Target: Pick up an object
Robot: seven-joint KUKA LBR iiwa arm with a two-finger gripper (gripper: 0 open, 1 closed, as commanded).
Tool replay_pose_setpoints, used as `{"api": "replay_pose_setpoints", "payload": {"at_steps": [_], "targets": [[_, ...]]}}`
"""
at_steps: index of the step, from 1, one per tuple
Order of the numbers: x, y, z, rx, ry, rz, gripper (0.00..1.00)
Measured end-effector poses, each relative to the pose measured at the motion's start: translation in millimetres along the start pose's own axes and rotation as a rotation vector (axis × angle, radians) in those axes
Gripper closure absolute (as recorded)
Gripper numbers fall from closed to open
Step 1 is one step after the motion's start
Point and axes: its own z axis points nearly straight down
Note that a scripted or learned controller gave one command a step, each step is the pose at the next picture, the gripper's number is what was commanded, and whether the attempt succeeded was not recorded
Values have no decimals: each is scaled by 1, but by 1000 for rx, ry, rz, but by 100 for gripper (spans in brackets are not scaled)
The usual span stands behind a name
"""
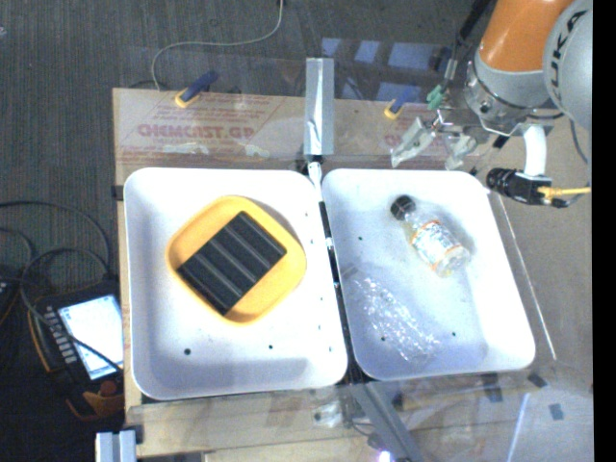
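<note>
Toward the far side of the right white bin (500, 287), a small clear plastic bottle with a black cap and orange label (430, 236) is lying tilted, while the two-finger gripper (435, 142) is hovering spread and unladen beyond the bin's far rim.

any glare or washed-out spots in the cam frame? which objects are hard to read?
Camera view: the right bin is bright, so the crumpled clear plastic nearly vanishes against it; the small clear bottle reads mainly by its black cap and orange label. The yellow dish with the black ridged insert is crisp. The claw is slightly soft.
</note>
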Motion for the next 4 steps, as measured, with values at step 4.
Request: {"api": "replay_pose_setpoints", "payload": {"at_steps": [4], "targets": [[-71, -94, 185, -22, -1, -223, 0]]}}
